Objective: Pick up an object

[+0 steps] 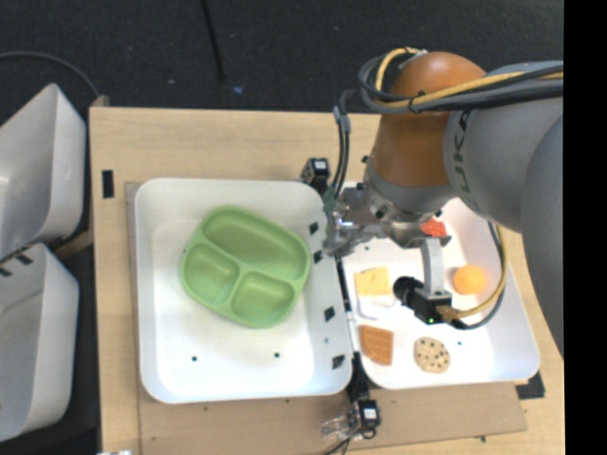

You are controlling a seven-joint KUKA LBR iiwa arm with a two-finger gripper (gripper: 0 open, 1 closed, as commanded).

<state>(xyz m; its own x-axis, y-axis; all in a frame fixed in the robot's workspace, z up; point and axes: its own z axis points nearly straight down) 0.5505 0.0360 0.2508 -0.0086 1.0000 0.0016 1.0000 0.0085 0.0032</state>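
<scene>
- Bench (pixel 218 140): flat board of pale, wood-coloured material with a matte surface, bearing two bins side by side.
- Left bin (pixel 161 349): shallow white tray, smooth, with rounded corners and a low rim.
- Plate (pixel 247 265): light green and plastic-looking, a rounded rectangle moulded into three compartments. It lies flat in the left bin, towards the back, turned at an angle to the walls.
- Right bin (pixel 498 349): the same white tray type, its back half covered by the arm.
- Yellow square (pixel 372 281): thin, flat and pale yellow, lying in the right bin near the wall shared with the left bin.
- Cracker (pixel 377 344): flat orange-brown rectangle with a faint grid texture, in front of the yellow square.
- Cookie (pixel 432 354): round, flat and tan with dark specks, just beside the cracker.
- Ball (pixel 469 279): small, smooth, orange and round, towards the right side of the right bin.
- Arm (pixel 493 150): smooth grey casing with a glossy orange dome, reaching in from the right over the right bin.
- Gripper (pixel 337 233): grey metal parts, low over the wall between the two bins and beside the plate's right edge. Whether it is open or closed cannot be told, and nothing is seen held in it.
</scene>
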